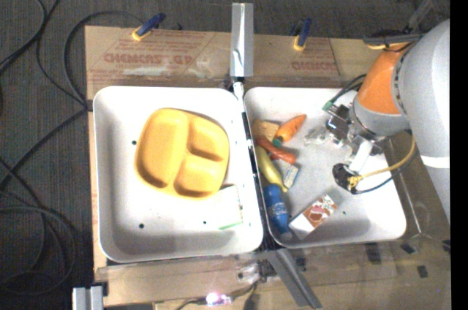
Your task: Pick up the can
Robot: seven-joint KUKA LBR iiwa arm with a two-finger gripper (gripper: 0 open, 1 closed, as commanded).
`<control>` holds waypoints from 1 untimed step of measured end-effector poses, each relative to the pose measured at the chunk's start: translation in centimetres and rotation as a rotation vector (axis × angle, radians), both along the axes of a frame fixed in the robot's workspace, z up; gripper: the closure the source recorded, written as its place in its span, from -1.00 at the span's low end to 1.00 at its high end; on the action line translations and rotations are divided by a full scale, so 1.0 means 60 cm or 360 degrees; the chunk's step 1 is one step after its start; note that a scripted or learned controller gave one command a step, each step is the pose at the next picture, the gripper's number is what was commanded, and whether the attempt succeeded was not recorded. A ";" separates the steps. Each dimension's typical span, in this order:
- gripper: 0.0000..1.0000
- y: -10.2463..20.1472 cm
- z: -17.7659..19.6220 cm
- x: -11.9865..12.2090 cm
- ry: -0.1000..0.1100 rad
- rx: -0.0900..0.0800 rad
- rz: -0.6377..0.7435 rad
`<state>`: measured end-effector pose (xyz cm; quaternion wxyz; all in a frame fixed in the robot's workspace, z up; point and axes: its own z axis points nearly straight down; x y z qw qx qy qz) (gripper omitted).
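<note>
The pincer (349, 137) hangs over the right half of the right bin (380, 224), below the arm's orange band (380, 89). We cannot tell whether it is wide, narrow or holding anything, since its working end is blurred among pale and dark parts. A yellow cable (384, 168) loops just beside it, towards the near side. We cannot pick out the can with certainty. The closest candidate is a blue cylinder (276, 206) lying along the left wall of the right bin, near its front corner and well apart from the pincer. Touching the cylinder's right side is a white packet (314, 213) with a red print. Behind the cylinder lie a yellow banana (268, 168), a red-orange pepper (278, 152) and, furthest back, an orange carrot (290, 127), all crowded against the same wall. The left bin (117, 228) holds a yellow divided tray (183, 153). Both bins rest on a cardboard sheet (168, 56) covering the tabletop, with two clamps (148, 25) on its far edge.
</note>
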<state>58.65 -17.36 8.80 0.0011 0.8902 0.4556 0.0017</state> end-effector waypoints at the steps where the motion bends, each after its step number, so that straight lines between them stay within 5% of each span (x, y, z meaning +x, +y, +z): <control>1: -1.00 -0.041 0.001 0.079 0.0020 0.0016 -0.0368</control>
